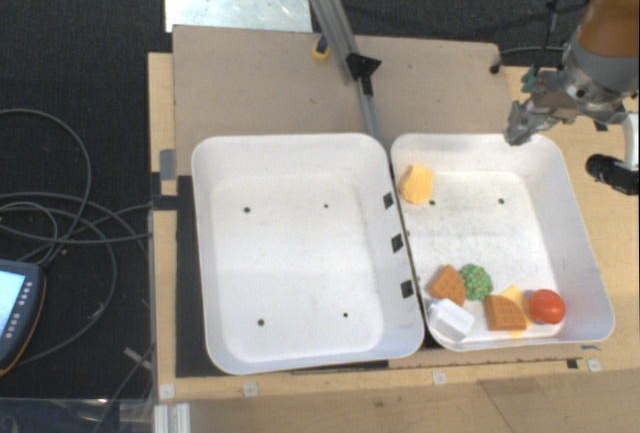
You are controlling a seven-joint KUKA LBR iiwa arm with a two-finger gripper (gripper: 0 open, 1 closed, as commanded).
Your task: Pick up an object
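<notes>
**Pick not yet begun**

Left to right: your easiest target, the yellow wedge [417,184], sits alone at the right bin's [570,183] far-left corner — likely light, stiff; pinch its flat faces. The gripper [521,128] hovers over the far rim, carrying nothing.

Toy foods [487,298] clustered, right bin [575,211]

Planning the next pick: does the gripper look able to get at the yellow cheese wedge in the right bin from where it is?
Probably yes. The gripper hangs over the right bin's far rim, and the yellow cheese wedge lies alone with bare floor between them.
</notes>
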